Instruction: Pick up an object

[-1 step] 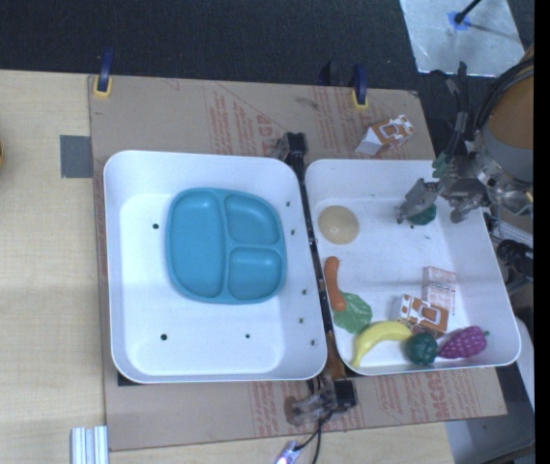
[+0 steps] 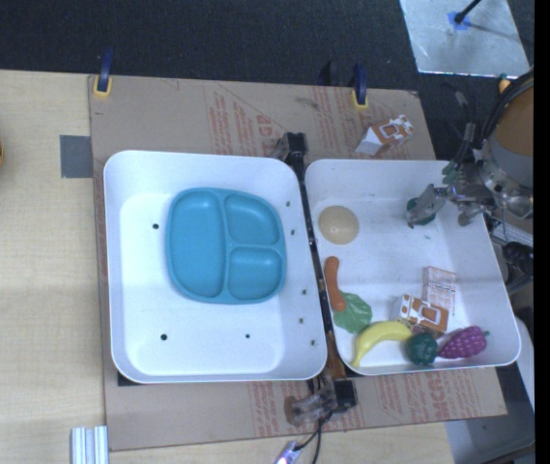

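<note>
Objects in the right bin (image 2: 381, 177): one banana (image 2: 379, 339), one grape bunch (image 2: 462, 341), two cartons (image 2: 423, 311); gripper (image 2: 444, 204) fingers apart, holding nothing, near its far edge.

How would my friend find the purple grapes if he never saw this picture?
Look in the right-hand white bin, down at its near right corner. There the toy grapes lie at the end of a row, right of a dark green ball and a yellow banana. They are the only purple, bumpy thing.
</note>
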Motion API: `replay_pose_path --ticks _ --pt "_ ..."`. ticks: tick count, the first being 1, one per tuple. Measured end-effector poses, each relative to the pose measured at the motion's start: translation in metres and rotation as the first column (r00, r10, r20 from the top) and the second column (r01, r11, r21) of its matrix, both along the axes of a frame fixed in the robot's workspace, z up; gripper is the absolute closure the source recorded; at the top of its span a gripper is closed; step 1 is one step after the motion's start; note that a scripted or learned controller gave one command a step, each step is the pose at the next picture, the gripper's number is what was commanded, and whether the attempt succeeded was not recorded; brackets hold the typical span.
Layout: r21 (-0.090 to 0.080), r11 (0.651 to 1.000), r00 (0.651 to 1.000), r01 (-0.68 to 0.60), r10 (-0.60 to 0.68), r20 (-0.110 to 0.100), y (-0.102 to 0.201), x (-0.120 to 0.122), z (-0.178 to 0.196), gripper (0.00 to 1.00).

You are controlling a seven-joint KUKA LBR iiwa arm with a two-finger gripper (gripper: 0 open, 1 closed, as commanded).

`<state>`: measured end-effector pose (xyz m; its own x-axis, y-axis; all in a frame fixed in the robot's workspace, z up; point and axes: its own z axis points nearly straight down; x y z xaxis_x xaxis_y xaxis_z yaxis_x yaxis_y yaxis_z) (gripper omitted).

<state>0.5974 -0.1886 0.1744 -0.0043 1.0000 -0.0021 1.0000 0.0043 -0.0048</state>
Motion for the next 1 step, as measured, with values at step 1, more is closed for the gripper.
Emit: replay_pose_path --ticks 1 --pt "0.001 1.0 1.0 -0.001 0.001 0.002 -0.0231 0.0433 -0.0356 0.0"
